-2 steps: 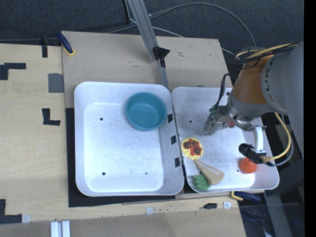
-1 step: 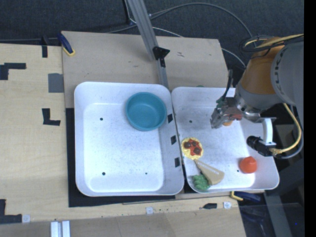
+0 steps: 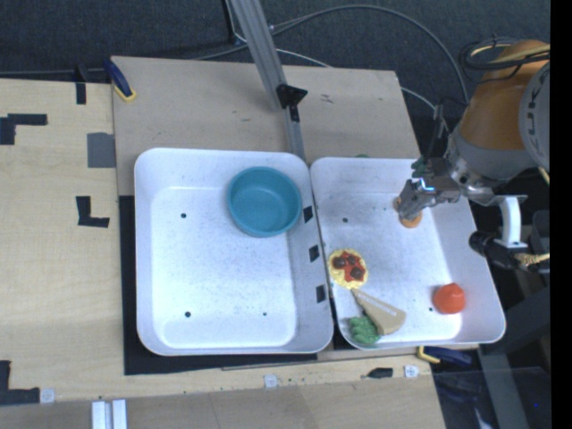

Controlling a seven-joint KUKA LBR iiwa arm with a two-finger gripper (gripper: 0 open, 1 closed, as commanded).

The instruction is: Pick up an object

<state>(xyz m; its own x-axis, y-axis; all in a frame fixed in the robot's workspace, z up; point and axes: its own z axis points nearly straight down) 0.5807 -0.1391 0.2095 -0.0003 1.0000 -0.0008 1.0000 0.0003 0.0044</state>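
Observation:
My gripper (image 3: 411, 207) hangs low over the upper right part of the right bin (image 3: 375, 181). A small orange object (image 3: 411, 221) peeks out right under its tips, touching or nearly so. Lower in the same bin lie a round yellow piece with red spots (image 3: 348, 267), a tan wedge (image 3: 380, 312), a green leafy piece (image 3: 363, 331) and a red ball-like item (image 3: 449, 298). A blue bowl (image 3: 264, 201) sits in the upper right of the left bin (image 3: 179, 266).
A grey pole (image 3: 264, 47) slants down from the top to the seam between the bins. Cables loop across the dark floor behind the bench. The arm's orange band and grey body (image 3: 505, 119) crowd the right side.

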